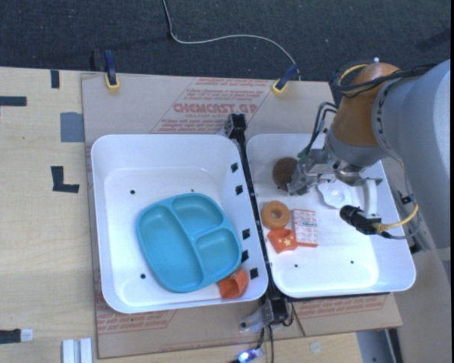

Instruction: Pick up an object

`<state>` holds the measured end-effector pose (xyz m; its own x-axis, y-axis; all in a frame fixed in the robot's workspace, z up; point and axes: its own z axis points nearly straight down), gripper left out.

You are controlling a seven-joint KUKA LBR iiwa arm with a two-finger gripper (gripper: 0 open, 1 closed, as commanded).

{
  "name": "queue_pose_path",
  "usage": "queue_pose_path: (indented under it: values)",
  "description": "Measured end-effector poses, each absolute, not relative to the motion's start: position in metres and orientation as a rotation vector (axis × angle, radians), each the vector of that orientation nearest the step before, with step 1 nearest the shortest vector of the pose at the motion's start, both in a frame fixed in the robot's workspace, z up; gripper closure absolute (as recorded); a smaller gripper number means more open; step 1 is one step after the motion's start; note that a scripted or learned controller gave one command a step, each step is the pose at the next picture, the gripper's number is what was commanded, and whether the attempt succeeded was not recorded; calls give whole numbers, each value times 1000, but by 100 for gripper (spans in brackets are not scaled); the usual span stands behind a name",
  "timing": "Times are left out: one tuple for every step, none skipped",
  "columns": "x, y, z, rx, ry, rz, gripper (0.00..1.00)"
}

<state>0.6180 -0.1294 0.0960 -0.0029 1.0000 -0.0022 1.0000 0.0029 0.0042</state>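
- Camera view: I see the desk (30,203) carrying two white bins side by side, the left bin (110,203) and the right bin (386,271).
- In the left bin a blue divided plate (189,240) lies flat near the middle, and an orange piece (233,284) sits just beside its lower right edge, against the bin's corner.
- In the right bin I make out a brown round object (284,171) at the upper left, an orange ring (275,215) below it, a small orange block (282,240) below that, and a red-and-white packet (304,227) touching the block's right side.
- A white flat object (334,196) lies near the bin's middle, partly under the arm.
- The arm (408,134) reaches in from the right, its orange band above the wrist, and the jaws (301,178) sit low in the right bin just beside the brown round object.
- I cannot tell how far the jaws stand apart, or whether they have hold of anything.
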Motion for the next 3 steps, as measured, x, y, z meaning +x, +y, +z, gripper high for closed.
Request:
queue_pose_path:
  values:
    - [611,-135,149,2219,2220,3,100]
    - [614,-136,192,2217,2221,3,100]
    - [615,-136,242,2216,2221,4,100]
